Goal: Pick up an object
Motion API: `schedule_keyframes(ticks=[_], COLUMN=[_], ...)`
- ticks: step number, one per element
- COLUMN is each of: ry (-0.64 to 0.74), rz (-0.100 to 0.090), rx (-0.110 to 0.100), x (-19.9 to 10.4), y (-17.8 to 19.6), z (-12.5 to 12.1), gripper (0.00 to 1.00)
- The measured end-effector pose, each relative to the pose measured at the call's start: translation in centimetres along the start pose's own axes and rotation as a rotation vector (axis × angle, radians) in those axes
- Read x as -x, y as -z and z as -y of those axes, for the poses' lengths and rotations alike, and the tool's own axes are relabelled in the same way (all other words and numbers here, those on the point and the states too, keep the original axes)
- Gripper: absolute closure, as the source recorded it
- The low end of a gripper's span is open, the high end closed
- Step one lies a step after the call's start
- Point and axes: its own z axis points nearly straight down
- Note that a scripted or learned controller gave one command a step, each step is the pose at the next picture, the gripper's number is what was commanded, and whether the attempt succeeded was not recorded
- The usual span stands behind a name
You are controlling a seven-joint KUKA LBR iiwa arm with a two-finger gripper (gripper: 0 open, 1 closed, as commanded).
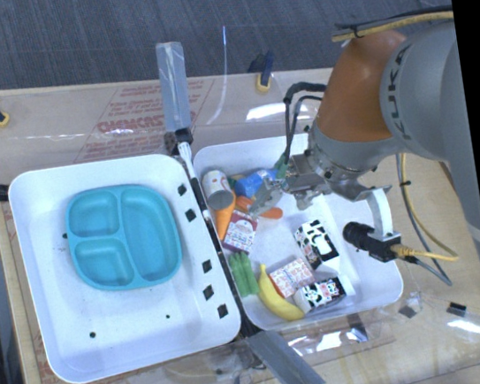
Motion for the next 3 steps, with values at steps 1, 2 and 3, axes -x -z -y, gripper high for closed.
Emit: schedule_keyframes(ticks=[1, 2, 3], ry=[0.071, -0.043, -0.340], rz=[0.001, 0.002, 0.000], rx=[0.002, -0.014, -0.004], x=[-0.4, 1.2, -0.4], y=[-11.7, -13.0, -12.8], z=[-2.0, -8.1, -6.8], gripper=[0.00, 0.00, 0.00])
